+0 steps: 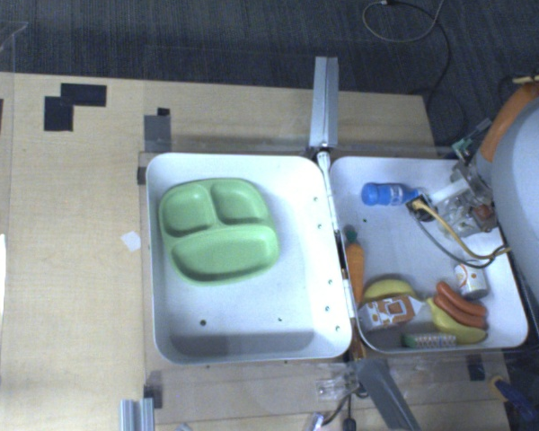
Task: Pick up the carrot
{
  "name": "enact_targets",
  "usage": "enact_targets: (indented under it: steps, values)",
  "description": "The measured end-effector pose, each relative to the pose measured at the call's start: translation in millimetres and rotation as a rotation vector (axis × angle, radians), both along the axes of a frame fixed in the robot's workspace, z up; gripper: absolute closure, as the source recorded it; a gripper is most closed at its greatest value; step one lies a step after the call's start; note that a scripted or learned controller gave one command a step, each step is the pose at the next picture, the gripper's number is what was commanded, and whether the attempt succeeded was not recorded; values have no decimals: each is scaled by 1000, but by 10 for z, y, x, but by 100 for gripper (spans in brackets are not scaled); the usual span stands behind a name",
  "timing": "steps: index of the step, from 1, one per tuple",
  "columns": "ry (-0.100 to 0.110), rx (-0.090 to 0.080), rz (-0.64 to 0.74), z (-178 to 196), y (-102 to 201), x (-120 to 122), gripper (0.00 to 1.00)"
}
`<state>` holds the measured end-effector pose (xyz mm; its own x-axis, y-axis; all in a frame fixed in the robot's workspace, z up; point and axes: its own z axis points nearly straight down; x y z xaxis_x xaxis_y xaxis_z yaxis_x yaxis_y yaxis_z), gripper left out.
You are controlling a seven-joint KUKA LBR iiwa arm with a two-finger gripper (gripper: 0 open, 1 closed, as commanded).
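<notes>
Snugly, carrot (355, 267) hugs right bin's (391, 232) left wall (cramped).

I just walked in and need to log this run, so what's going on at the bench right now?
A grey robot arm reaches in from the right over the right bin, sent to pick up the carrot. The carrot lies untouched against that bin's left wall, beside a banana and a small carton. The gripper sits near the bin's far right side, close to a blue bottle, well away from the carrot. The left bin holds a green divided plate.
</notes>
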<state>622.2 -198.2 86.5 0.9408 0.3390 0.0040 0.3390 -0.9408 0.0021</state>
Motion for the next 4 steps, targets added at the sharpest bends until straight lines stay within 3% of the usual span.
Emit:
enact_targets:
  steps: [1,2,3,4]
  values:
    - [1,0,-133,-13,-50,403,100]
    - [7,2,-139,14,97,-121,100]
    - [1,0,-125,-12,-57,422,100]
    - [2,0,-133,-12,-56,426,100]
